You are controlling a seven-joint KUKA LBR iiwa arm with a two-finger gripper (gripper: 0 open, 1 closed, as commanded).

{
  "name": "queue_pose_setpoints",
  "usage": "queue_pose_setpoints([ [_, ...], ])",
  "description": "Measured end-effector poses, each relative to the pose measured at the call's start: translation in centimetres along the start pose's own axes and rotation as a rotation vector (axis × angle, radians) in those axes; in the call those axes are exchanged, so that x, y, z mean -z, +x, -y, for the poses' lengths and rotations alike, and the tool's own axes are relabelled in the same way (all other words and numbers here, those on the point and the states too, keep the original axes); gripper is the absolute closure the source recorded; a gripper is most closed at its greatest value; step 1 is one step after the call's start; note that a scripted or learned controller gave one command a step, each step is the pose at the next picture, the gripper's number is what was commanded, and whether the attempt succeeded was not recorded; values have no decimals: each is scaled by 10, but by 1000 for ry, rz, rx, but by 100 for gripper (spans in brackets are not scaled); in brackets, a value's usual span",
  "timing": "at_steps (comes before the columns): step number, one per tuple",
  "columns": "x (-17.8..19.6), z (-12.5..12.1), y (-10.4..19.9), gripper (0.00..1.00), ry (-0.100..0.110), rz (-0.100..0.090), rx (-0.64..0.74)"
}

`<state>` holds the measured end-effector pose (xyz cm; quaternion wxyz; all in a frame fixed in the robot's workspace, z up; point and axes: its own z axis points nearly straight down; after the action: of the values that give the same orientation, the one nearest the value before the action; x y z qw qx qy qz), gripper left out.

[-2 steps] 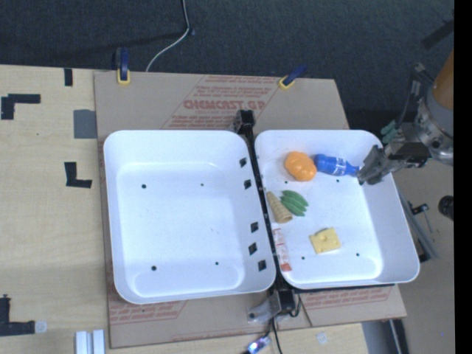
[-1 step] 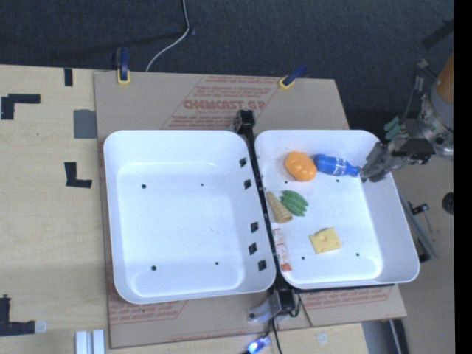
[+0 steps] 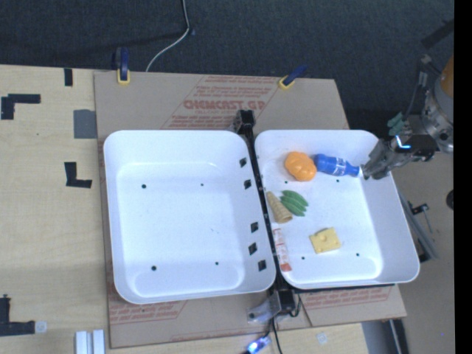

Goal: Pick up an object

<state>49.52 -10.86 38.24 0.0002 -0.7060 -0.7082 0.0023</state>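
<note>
Right now my end effector [image 3: 371,169] sits at the right bin's [image 3: 383,231] far right edge, its grip state I cannot tell, with the blue bottle [image 3: 335,165] just left, lying lengthwise toward me.

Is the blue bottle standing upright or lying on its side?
Lying on its side: the blue bottle stretches flat across the right bin's floor beside the orange fruit.
</note>
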Motion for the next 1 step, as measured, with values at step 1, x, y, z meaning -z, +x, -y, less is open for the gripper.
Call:
queue_pose_setpoints([
  [1,10,0,0,100,1,1,0],
])
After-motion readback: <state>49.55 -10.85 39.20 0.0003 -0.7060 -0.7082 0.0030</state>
